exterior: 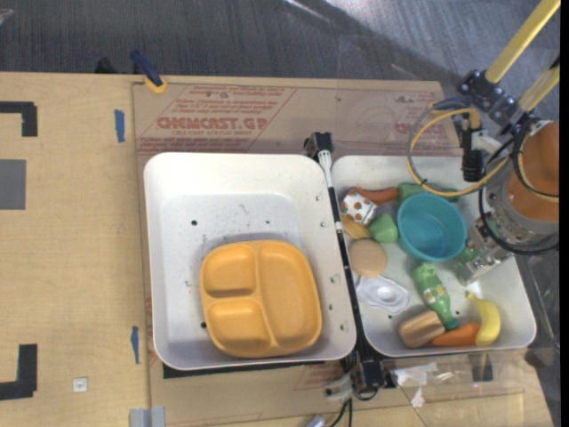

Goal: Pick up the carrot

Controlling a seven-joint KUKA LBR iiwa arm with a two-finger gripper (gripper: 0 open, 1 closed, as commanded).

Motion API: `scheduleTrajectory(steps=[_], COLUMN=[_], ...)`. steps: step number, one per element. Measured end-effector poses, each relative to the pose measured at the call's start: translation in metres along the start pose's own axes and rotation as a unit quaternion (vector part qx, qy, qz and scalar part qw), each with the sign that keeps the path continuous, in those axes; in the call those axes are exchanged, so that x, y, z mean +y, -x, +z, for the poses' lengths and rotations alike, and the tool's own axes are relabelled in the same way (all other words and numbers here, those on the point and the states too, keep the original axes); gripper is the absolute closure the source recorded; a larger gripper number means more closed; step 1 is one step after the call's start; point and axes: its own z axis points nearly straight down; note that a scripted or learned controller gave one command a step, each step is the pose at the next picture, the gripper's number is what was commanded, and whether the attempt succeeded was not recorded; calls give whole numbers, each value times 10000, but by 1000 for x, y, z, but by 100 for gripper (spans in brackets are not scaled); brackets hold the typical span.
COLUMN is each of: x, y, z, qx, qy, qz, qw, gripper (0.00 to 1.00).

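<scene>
An orange tapered carrot [456, 334] lies at the front of the right bin [520, 278], between a brown bread roll [420, 327] and a yellow banana [485, 318]. A second orange-red piece with a green end [384, 196] lies at the back of that bin; it may also be a carrot. My gripper [480, 261] hangs low over the right side of the right bin, just right of the teal bowl [431, 226] and behind the banana. It is well apart from the front carrot.
The right bin also holds a green bottle [432, 285], a fried egg [384, 292], a beige potato [368, 258], a green piece [384, 229] and a red-and-white piece [357, 207]. The left bin [178, 194] holds a yellow divided plate [260, 296]. Cables loop above the bowl.
</scene>
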Motion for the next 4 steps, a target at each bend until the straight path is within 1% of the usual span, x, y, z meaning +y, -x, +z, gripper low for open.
scheduleTrajectory(steps=[1, 2, 3, 4], x=[16, 36, 43, -25], y=[34, 29, 12, 4], z=[-1, -1, 0, 2], qx=[14, 3, -36, -5], qy=[10, -9, -21, 7], qz=[-1908, -3581, -5216, -4995], qw=[9816, 9337, 8532, 8663], gripper=[100, 100, 100, 100])
